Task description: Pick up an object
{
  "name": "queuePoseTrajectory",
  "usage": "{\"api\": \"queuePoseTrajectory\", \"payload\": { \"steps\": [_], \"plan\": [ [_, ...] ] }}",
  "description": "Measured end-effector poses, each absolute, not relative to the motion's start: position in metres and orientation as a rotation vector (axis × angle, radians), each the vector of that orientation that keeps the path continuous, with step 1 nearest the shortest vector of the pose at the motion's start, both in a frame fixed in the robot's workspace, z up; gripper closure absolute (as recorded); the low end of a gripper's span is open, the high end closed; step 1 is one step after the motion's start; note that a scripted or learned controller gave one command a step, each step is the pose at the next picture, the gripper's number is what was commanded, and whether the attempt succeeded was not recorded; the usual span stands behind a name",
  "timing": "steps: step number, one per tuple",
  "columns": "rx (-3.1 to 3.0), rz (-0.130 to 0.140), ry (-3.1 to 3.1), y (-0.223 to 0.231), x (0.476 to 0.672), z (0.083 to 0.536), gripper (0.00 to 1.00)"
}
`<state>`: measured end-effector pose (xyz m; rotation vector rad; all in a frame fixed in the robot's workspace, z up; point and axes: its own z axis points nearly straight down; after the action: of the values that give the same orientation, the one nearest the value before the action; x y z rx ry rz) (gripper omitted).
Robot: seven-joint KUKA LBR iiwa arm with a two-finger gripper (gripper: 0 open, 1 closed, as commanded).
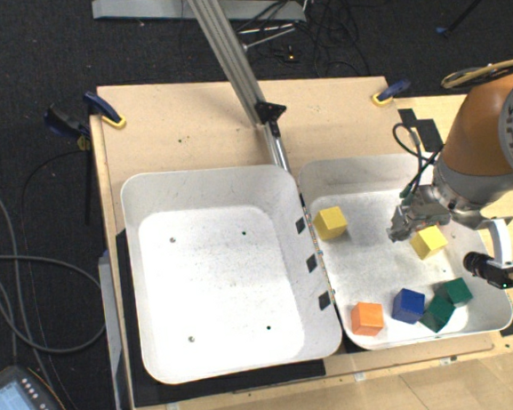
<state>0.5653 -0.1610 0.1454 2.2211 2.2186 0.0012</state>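
The right bin [362,181] holds several blocks. A yellow cube [330,223] sits near its left wall. A second yellow block [429,242] lies just below and to the right of my gripper [409,224], touching or nearly touching its tip. An orange cube [367,318], a blue cube [409,305] and two green blocks [448,303] line the front of the bin. The gripper hangs low over the middle right of this bin; its finger gap is hidden by the wrist.
The left bin [149,200] lies beside the right one. A metal pole [230,55] slants down to the seam between the bins. Clamps sit at the bench's back corners. Cables and a black fitting [488,269] hang off the arm at the right.
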Motion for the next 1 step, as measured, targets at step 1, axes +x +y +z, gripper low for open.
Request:
{"api": "queuePoseTrajectory", "payload": {
  "steps": [1],
  "plan": [
    [2.217,0.004,2.219,-0.1633,0.5657,0.1881,1.0]
  ]
}}
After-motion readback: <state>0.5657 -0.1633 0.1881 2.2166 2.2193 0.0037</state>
